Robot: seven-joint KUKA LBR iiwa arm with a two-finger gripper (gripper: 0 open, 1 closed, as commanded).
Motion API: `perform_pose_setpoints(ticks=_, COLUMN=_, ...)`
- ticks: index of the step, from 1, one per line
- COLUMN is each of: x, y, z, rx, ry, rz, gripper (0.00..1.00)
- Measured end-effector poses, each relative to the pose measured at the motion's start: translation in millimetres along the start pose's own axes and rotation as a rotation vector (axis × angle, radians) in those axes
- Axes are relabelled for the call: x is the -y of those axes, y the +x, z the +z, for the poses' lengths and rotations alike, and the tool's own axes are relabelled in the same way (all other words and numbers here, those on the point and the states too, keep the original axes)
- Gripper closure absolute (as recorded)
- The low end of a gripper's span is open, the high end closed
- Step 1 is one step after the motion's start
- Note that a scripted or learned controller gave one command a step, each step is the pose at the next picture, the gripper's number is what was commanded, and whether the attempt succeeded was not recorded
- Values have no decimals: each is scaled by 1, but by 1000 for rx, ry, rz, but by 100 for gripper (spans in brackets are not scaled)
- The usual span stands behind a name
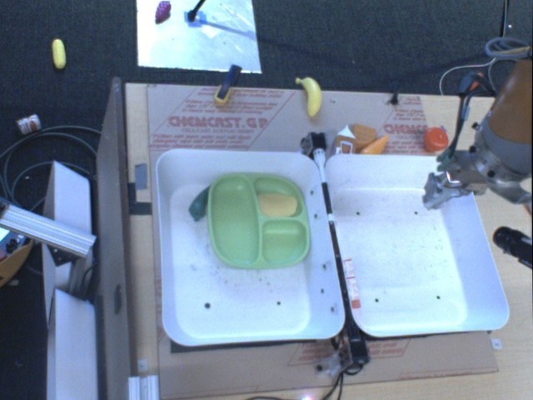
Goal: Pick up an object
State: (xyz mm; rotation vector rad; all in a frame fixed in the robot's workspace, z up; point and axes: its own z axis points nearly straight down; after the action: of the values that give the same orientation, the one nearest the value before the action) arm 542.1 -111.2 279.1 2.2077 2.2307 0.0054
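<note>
The gripper point(436, 192) hangs over the right bin's point(416, 307) far right edge; I cannot tell its state. In the left bin point(241, 307), a yellow block point(278, 204) lies on the green tray point(250, 240).

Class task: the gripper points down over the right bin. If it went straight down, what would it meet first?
Probably the bare floor of the right bin near its back right corner. The gripper has no object under it, though depth is hard to judge from this slanted view.
</note>
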Motion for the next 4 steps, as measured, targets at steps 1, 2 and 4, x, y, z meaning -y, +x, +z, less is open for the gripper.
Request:
perform_pose_setpoints(ticks=1, x=3, y=-3, z=0, rx=1, ry=2, rz=6, gripper=0)
perform_pose_setpoints(ticks=2, x=-33, y=23, z=202, rx=-1, ry=5, rz=4, gripper=0)
perform_pose_setpoints(ticks=4, x=-43, y=20, z=193, rx=-2, ry=8, rz=4, gripper=0)
